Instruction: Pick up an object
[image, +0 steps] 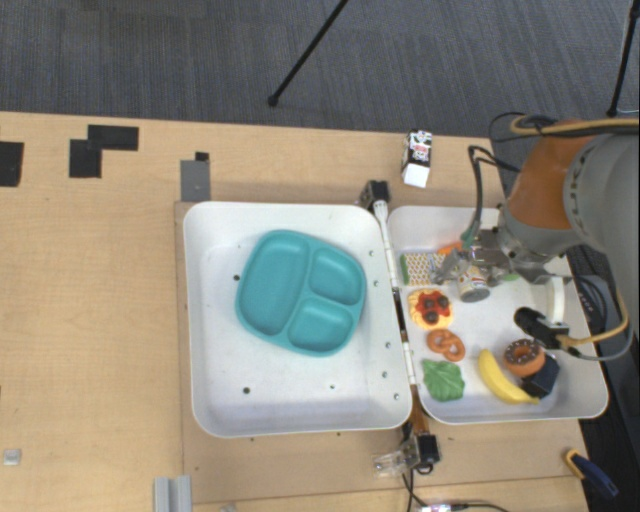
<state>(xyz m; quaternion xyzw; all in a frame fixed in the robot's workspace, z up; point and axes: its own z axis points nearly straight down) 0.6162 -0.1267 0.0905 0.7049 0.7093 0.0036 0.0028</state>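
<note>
Two shallow white plastic bins sit side by side: a left one (200, 330) and a right one (590, 400). One teal three-compartment plastic plate (298, 290) lies in the left bin. The right bin holds one yellow toy banana (500, 378), one leafy green toy vegetable (443, 380), one brown pretzel (446, 344), one round pizza slice with red toppings (431, 307) and one chocolate-glazed doughnut (522, 353).

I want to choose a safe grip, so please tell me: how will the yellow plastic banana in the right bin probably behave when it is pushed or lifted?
The yellow plastic banana looks like smooth toy food, so it is probably light, stiff and somewhat slippery. Its curved shape may make it pivot or rock when pushed. It lies close to the brown ring-shaped doughnut, which may get nudged.
</note>
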